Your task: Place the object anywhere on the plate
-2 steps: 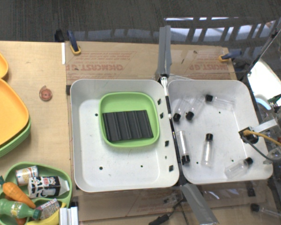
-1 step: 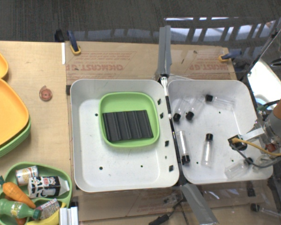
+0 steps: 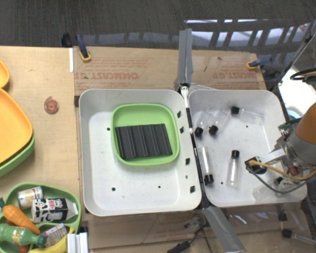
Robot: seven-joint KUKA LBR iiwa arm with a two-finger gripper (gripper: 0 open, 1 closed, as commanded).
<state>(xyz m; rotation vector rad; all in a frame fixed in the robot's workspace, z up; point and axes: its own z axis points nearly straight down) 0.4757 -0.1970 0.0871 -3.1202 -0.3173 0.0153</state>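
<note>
While the grey arm with its orange band (image 3: 309, 123) hangs over the right edge of the right bin (image 3: 263, 96), its claw (image 3: 282, 170) sits low near that bin's lower right corner, tangled in yellow and black cabling; whether it is open or closed cannot be told from this single overhead view, and nothing can be seen gripped in it. Several clear vials with black caps lie scattered across the right bin's floor: one (image 3: 234, 167) rests just left of the claw, another long one (image 3: 205, 165) lies along the bin's left wall, and smaller ones (image 3: 242, 111) sit toward the far side. These appear to be the objects meant for the task. The green plate (image 3: 145, 112), carrying a dark ribbed block (image 3: 145, 141), waits in the left bin (image 3: 95, 194), well apart from the claw. Judging by that layout, the pick is not yet made, and the vial nearest the claw looks the likeliest candidate. On the bench (image 3: 52, 78) to the left stand orange plates (image 3: 5, 125) and a green bowl of toy food (image 3: 34, 217), apart from the working bins.
</note>
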